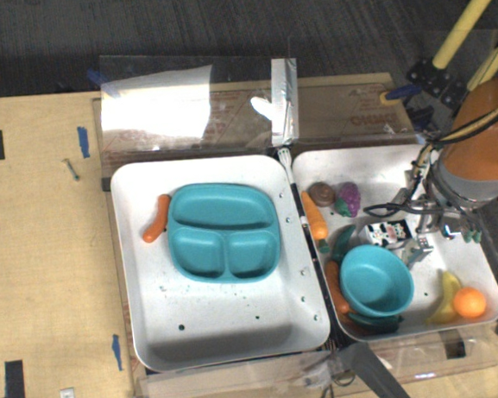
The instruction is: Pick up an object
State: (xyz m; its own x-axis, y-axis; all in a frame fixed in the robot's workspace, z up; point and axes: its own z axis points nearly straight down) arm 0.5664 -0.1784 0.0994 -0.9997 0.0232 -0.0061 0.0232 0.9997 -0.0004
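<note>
The right bin [484, 255] holds a teal bowl [376, 282], an orange carrot [316, 218], a brown lump [321, 193], a purple grape bunch [349, 199], a yellow banana [446, 296] and an orange fruit [470, 303]. My gripper [411, 238] hangs low over this bin, just right of the bowl's upper rim and above the banana. Cables and wrist parts crowd around it. I see no object lifted from the bin.
The left bin [217, 327] carries a teal divided plate [224, 231] with an orange sausage-shaped toy [156, 219] by its left edge. A brownish-orange piece [336, 288] and a dark dish [364, 321] lie under the bowl's left side. A clear panel [284, 104] stands behind the bins.
</note>
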